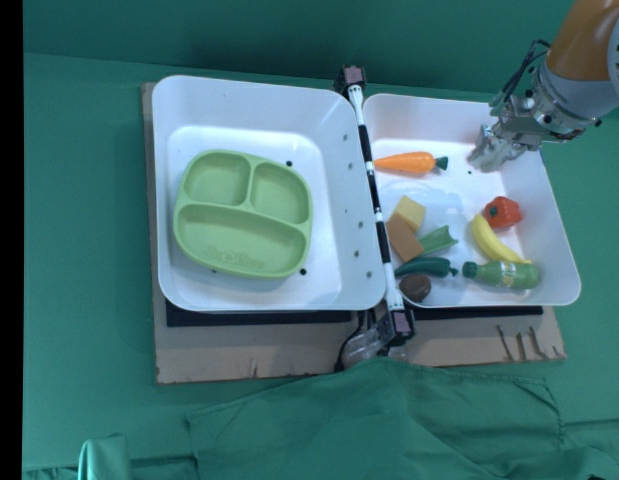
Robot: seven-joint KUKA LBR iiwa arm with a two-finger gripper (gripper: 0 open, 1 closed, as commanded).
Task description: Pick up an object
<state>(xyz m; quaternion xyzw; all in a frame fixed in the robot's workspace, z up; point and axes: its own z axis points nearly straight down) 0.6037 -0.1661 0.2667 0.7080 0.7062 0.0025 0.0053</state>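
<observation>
Here the pincer (pixel 488 154) hangs low over the far part of the right bin (pixel 551 230), just right of the carrot (pixel 406 163); whether its fingers are spread or closed I cannot tell, and nothing shows between them.

Taking the carrot as landmark, it lies lengthwise across the bin near the far wall, green top toward the pincer. Nearer the camera from it sit a yellow wedge (pixel 409 211) and a brown block (pixel 403 238), with a green pod (pixel 423 266) and a dark round piece (pixel 416 287) beyond those. To its right and nearer are the red pepper (pixel 502 211), the banana (pixel 492 241) and the small bottle (pixel 501 274).

The carrot looks the likeliest target: probably a light, stiff, smooth plastic toy, apt to slip or roll. Judging by shape, a grip across the thick orange middle would suit best, not the tapered tip.

The green divided plate (pixel 243 213) lies in the left bin (pixel 189 103).
</observation>
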